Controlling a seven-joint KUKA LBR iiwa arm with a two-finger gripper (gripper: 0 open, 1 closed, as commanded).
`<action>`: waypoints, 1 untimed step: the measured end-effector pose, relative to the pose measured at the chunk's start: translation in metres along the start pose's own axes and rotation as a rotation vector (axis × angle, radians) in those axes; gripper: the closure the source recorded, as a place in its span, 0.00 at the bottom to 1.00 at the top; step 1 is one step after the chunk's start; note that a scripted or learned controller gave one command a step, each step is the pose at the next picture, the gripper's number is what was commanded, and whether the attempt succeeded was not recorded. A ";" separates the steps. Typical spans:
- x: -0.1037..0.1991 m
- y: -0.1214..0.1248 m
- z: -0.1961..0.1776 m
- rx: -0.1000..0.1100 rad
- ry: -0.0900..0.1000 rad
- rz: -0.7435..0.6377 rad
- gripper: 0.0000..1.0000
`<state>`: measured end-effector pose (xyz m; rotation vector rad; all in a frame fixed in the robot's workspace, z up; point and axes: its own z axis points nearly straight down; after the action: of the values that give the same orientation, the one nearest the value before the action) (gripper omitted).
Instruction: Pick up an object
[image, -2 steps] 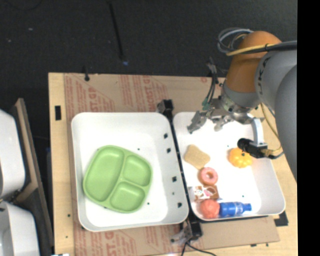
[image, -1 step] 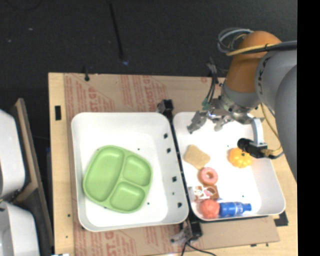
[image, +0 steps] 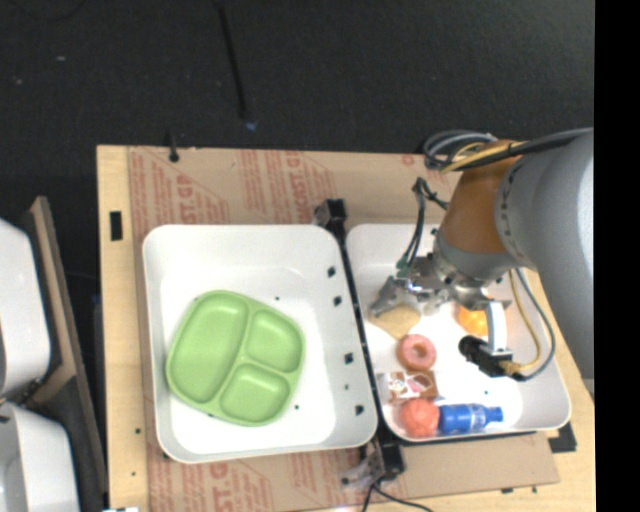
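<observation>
The gripper (image: 398, 297) hangs low in the right bin (image: 545, 405), its jaws spread and touching a tan sponge (image: 398, 320). From the sponge, a pink doughnut (image: 417, 351) lies at four o'clock; a red ball (image: 420, 417) and blue bottle (image: 468, 417) at six. The bottle's label can't be read. The left bin (image: 170, 260) holds a green divided plate (image: 236, 356). The cardboard-covered worktop (image: 230, 185) carries faint, illegible red printing.
</observation>
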<state>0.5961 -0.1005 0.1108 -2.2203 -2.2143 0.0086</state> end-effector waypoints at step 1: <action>0.005 -0.015 0.010 -0.009 -0.001 -0.002 0.00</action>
<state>0.5808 -0.0957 0.1014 -2.2226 -2.2214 0.0002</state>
